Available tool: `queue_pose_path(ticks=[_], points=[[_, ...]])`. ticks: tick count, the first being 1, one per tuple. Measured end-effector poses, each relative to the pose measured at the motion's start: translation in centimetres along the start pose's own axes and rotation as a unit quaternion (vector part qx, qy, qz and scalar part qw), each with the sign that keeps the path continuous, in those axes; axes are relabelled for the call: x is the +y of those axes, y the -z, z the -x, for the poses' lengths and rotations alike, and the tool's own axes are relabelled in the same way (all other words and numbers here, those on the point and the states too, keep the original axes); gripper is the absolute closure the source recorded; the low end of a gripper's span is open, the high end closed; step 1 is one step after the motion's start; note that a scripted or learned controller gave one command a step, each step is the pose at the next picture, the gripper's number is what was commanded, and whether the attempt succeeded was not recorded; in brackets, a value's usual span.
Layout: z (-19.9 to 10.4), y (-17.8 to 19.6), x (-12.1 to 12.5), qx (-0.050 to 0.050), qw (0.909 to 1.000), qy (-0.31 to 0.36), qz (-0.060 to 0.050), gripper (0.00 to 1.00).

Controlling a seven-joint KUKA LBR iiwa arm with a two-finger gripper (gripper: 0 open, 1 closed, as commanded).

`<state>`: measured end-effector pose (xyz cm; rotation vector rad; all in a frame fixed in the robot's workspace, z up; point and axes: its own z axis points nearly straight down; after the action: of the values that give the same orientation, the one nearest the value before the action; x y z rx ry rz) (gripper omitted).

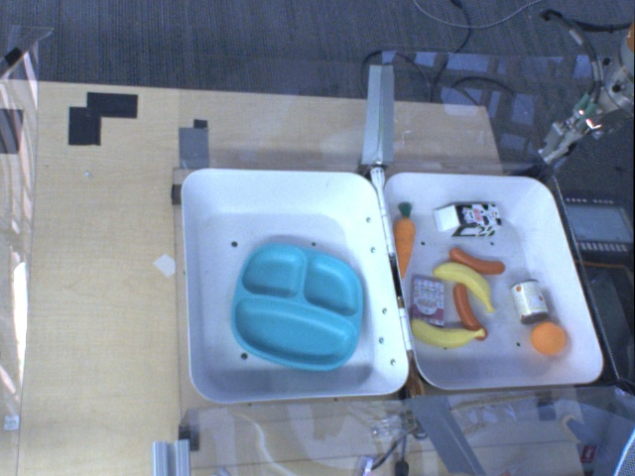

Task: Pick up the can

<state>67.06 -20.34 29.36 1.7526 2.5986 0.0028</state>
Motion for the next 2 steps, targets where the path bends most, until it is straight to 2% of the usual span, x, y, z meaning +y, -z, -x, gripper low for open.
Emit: queue_pose_path(ticks=[1, 2], points=[[-7.1, 8.1, 2.3, 0.000, 1.0000, 0.007, 0.002, 1.00], [-17.3, 14.4, 6.9, 0.001, 0.9987, -0.051, 0.001, 1.00]])
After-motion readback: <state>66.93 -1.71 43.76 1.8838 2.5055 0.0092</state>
